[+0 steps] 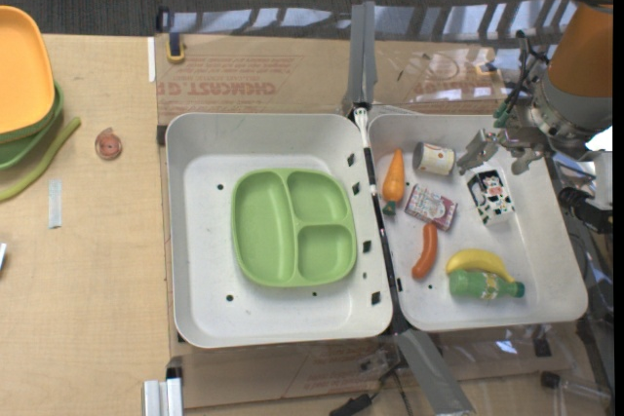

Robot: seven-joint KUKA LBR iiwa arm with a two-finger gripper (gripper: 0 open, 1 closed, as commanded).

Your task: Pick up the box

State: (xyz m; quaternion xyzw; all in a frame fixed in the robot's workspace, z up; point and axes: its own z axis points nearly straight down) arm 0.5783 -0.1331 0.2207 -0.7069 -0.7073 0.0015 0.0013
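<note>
The arm reaches in over the far right corner of the right bin, its orange band uppermost. The gripper hangs below it over the bin's far right part, just beyond the box — whether it is spread or pressed together cannot be told from this angle, and nothing shows pinched in it.

The box, white with a dark printed face, lies flat on the bin floor toward the right edge, slightly askew. Beside it, nearer the bin's middle, lies a pink packet. A small white can lies on its side near the far edge. A carrot lies along the left edge, tip pointing to the far side, and a red sausage lies just nearer than the packet. Toward the near edge a banana rests touching a green bottle that lies on its side.

The left bin holds a green divided plate at its middle. On the bench's far left edge sits an orange plate stacked on green ones.
</note>
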